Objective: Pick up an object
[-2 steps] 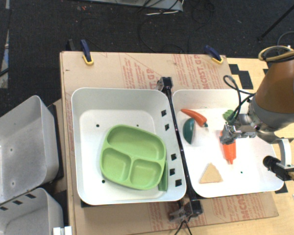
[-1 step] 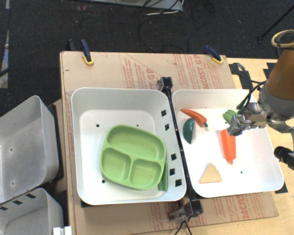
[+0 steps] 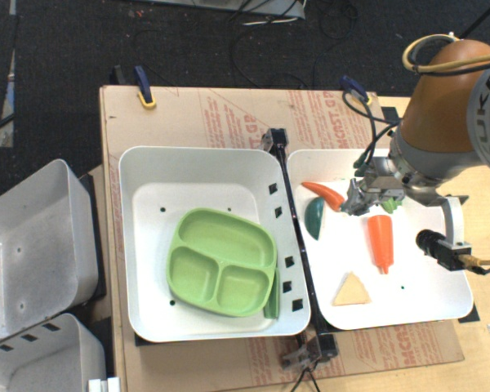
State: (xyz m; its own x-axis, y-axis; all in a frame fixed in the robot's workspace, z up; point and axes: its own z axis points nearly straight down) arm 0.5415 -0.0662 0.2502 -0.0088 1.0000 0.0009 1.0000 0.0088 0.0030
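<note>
Here we saw the gripper (image 3: 361, 200) low in the right bin (image 3: 449, 309), its opening impossible to judge, with the carrot (image 3: 380, 241) lying just below it, long axis running away toward the bin's front.

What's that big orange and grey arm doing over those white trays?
The arm reaches in over the right bin, trying to pick something up. Its end effector hovers by a red chili pepper, with a dark green piece, an orange carrot and a tan wedge lying nearby. Nothing is visibly held. The left bin holds a green divided plate.
</note>
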